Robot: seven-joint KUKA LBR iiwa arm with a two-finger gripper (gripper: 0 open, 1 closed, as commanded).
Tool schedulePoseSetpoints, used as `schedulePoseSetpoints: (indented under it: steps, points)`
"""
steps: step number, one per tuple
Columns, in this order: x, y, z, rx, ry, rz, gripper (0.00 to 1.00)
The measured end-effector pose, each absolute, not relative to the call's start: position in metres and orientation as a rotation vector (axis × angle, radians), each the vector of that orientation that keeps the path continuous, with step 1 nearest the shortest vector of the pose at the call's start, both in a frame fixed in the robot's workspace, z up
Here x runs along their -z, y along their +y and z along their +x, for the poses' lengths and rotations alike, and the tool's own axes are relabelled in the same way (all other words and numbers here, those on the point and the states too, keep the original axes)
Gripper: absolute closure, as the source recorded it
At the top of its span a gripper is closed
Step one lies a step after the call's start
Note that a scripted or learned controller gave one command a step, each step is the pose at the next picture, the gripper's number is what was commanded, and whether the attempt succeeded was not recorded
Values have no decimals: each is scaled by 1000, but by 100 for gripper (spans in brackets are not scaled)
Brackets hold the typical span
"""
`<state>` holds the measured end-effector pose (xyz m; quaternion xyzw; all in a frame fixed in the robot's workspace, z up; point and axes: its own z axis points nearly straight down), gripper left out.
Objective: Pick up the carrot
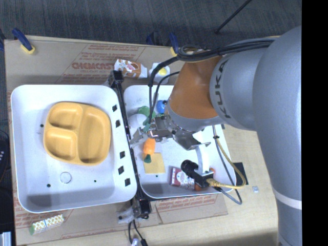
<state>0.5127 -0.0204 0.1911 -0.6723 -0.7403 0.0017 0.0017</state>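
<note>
The carrot (148, 146) is a small orange piece in the left part of the right bin (225, 181), close to the wall between the two bins. My gripper (150, 133) hangs directly over it, its metal tip at the carrot's upper end. The grey arm with its orange band hides much of the bin's far half. From this angle I cannot make out whether the carrot is gripped or merely lies under the tip.
A yellow square pad (155, 164) with a small green piece (147, 158) lies just below the carrot, and a red-brown packet (179, 178) near the front wall. White, green and blue items (144, 111) sit behind the gripper. The left bin (25, 188) holds a yellow divided plate (77, 132).
</note>
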Motion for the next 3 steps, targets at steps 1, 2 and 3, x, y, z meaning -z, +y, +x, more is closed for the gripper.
schedulePoseSetpoints:
  steps: [1, 2, 3]
  points:
    - [-119, -96, 524, -7, -2119, -2313, 0]
    - [-129, -96, 524, -9, -2122, -2307, 100]
    - [-92, -93, 478, -2, -2051, -2377, 100]
